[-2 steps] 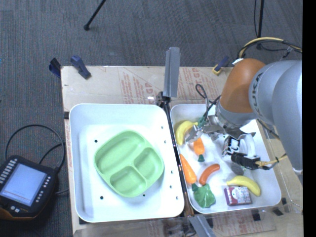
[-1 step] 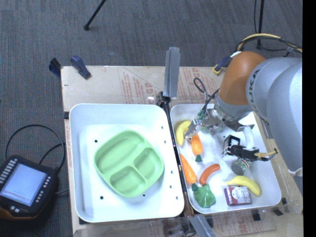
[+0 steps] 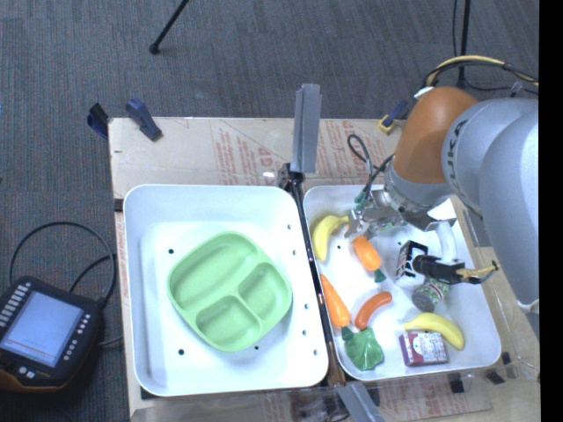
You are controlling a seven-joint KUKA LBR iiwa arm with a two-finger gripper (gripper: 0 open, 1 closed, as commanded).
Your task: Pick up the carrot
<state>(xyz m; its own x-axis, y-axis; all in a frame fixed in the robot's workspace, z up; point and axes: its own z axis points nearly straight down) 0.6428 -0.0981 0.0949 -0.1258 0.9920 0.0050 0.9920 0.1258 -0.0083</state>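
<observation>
jaws (image 3: pixel 368 227): cannot tell if open | carrot (image 3: pixel 366 255): just under | risk: banana (image 3: pixel 325 232) beside, may get bumped or grabbed

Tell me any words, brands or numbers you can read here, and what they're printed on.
"KU": dark letters on the grey arm, cut off by its curve.
Red print on the cardboard under the bins: too blurred to read.
Label on the small red box: too small to read.
</observation>
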